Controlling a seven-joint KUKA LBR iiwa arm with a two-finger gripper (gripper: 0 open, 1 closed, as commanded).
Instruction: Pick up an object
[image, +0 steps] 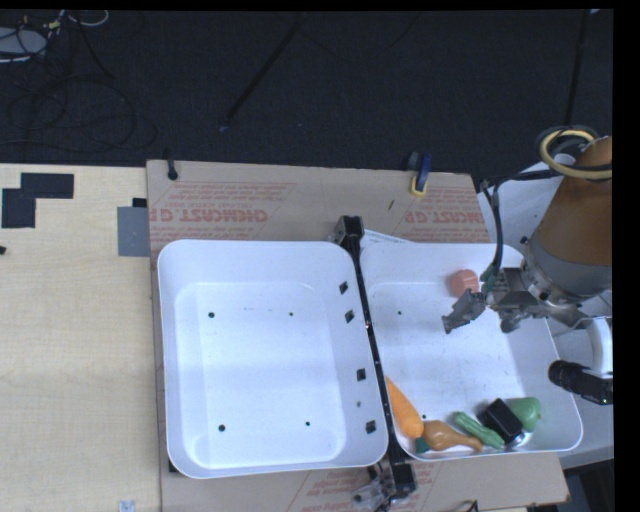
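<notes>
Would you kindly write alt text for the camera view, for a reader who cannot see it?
A grey robot arm's gripper hovers over the right white bin near a small pink object. An orange carrot-like toy, green items and a black block lie along that bin's near edge. The left bin sits alongside.

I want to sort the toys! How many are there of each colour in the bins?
Orange: 2, carrot shape and tan-orange piece
Green: 2, long one and round one
Pink: 1
Black: 1
Total: 6
</notes>
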